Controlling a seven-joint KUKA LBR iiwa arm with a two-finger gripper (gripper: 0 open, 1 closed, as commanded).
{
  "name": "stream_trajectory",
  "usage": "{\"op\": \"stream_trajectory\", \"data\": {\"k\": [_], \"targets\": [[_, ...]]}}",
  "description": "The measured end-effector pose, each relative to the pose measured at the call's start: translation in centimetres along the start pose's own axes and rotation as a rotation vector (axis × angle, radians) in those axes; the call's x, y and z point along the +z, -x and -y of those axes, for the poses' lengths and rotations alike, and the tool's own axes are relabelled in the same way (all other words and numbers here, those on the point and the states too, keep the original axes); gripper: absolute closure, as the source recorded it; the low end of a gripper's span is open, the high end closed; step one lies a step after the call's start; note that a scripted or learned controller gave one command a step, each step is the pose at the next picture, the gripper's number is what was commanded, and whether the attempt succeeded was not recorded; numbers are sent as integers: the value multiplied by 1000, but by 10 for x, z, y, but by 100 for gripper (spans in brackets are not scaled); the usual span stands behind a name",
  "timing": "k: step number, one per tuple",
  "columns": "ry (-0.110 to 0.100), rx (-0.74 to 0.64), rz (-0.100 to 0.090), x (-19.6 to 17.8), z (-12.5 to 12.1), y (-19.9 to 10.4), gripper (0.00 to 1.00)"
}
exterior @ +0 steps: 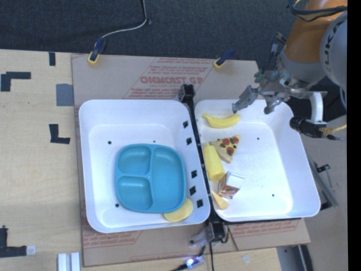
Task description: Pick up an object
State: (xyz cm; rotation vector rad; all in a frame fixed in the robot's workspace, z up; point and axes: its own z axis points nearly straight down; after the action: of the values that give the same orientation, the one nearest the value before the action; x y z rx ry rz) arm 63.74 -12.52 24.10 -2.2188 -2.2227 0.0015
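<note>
My gripper (256, 103) hangs open over the back edge of the right bin (293, 168), its two grey fingers spread with nothing between them. A yellow banana (221, 119) lies just left of and below the fingers, near the bin's back left corner. Below it rests a pizza slice (228, 147), then a yellow block (214, 162), a small brown-and-white wedge (229, 186) and a pale yellow piece (220, 201). The left bin (96, 145) holds a blue divided plate (150, 177) and a yellow slice (179, 212) at its front.
A black divider with clips (193, 145) runs between the two bins. The right half of the right bin is bare white floor. Cardboard (163, 75) lies under both bins, with clamps (96, 51) at its back edge.
</note>
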Motion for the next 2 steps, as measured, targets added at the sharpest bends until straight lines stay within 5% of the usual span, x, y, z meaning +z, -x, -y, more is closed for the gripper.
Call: {"op": "stream_trajectory", "data": {"k": [1,2], "targets": [[-10,-2,-2,140,-18,-25,0],[-5,0,0,158,-30,-19,0]]}}
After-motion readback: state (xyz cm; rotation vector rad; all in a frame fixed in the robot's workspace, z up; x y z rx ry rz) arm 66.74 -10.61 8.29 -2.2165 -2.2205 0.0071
